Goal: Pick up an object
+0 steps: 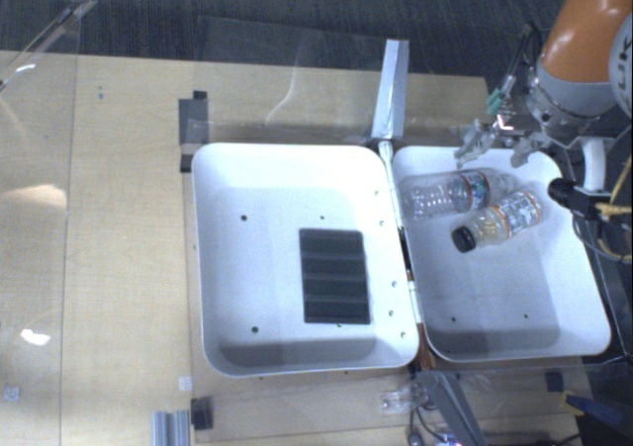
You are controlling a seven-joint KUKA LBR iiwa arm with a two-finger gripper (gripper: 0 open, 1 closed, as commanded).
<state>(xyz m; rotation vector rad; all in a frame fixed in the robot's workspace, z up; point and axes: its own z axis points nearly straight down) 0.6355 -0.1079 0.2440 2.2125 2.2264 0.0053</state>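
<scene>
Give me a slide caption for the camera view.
Pincer above right bin holding two clear bottles; left bin holds a black pad.

Two shallow white plastic bins sit side by side on the pale wooden counter (109, 266); the left bin (223, 236) holds a black ribbed rectangular pad (334, 276).

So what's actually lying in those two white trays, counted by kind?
Clear plastic bottles: 2, one and another with a dark cap, both on their sides in the right bin.
Dark ridged rectangular pad: 1, flat in the left bin.
Total: 3
</scene>
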